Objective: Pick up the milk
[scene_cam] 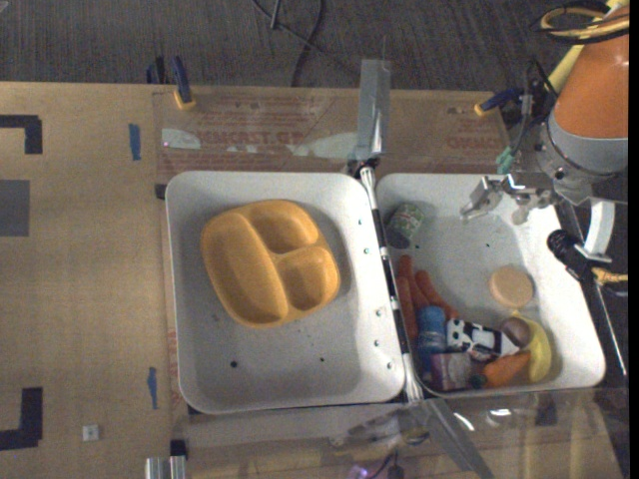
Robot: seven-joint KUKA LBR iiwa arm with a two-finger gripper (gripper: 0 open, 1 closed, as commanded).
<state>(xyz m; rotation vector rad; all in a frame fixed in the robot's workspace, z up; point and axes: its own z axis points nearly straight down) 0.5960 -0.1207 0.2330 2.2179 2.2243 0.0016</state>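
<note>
Sectioned plate [270,261] in left bin [190,367]; milk [472,337], banana [540,352], carrots [414,289] in right bin [579,367].

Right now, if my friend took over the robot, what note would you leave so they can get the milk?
Gripper: above the back of the right bin, with nothing between its fingers.
Milk: the small black-and-white carton lying near the front of the right bin, in the pile with the banana, the carrots and the blue bottle.
Yellow divided plate: in the left bin.
Done: nothing picked up yet.
Left: move to the milk, close on it and lift it.
</note>
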